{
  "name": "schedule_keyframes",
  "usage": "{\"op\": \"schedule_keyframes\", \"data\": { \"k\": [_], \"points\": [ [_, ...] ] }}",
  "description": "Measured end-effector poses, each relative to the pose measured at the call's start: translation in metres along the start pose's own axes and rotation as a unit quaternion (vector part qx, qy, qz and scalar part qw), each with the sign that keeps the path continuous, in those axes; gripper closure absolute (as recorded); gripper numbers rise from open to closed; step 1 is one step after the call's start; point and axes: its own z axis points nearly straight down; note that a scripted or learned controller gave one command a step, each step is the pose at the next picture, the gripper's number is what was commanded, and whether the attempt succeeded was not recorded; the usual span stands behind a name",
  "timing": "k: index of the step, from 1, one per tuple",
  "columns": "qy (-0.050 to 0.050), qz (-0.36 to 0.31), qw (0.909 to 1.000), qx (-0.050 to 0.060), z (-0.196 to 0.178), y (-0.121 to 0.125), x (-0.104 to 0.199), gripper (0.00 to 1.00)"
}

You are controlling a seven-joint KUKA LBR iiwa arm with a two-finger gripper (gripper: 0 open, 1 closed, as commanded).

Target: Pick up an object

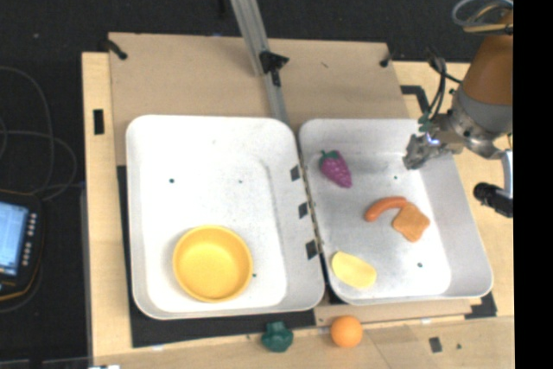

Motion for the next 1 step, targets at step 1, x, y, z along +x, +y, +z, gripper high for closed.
{"op": "schedule_keyframes", "data": {
  "k": [1],
  "points": [
    [0.0,0.0,1.0,0.0,-0.055,0.0018,-0.0021,1.0]
  ]
}}
